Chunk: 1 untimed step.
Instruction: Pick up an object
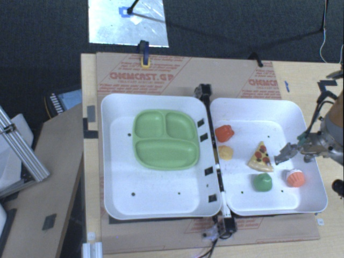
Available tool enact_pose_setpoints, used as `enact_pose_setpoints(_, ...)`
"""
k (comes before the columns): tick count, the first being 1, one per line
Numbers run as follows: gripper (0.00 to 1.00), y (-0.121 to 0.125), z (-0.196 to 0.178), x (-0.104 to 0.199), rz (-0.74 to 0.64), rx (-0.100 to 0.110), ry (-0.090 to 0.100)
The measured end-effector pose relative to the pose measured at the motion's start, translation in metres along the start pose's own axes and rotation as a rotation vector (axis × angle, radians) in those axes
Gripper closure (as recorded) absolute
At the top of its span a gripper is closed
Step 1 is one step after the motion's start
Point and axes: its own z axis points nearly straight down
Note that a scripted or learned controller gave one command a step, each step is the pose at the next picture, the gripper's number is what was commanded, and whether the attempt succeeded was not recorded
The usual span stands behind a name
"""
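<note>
- Lying in the right bin (309,144), five small objects sit apart from one another: a pizza slice (261,158), a green round piece (262,182), a pink cupcake (295,178), a yellow piece (226,152) and a red-orange piece (224,133).
- Pizza slice: near the bin's middle, tip pointing away from the viewer, crust toward the near wall; green round piece just in front of it.
- Pink cupcake: toward the bin's right side, near the gripper.
- Yellow and red-orange pieces: beside the bin's left wall, the red-orange one farther back.
- Gripper (281,157): reaching in from the right, poised just right of the pizza slice and above the cupcake; whether its fingers are apart or together cannot be told, and nothing is seen between them.
- Left bin (118,198): holds a green divided plate (165,140) with three compartments.
- Both bins rest on a cardboard sheet (161,74).
</note>
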Motion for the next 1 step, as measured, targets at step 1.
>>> enact_pose_setpoints(1, 0.0, 0.0029, -0.0054, 0.0004, -0.003, -0.011, -0.003)
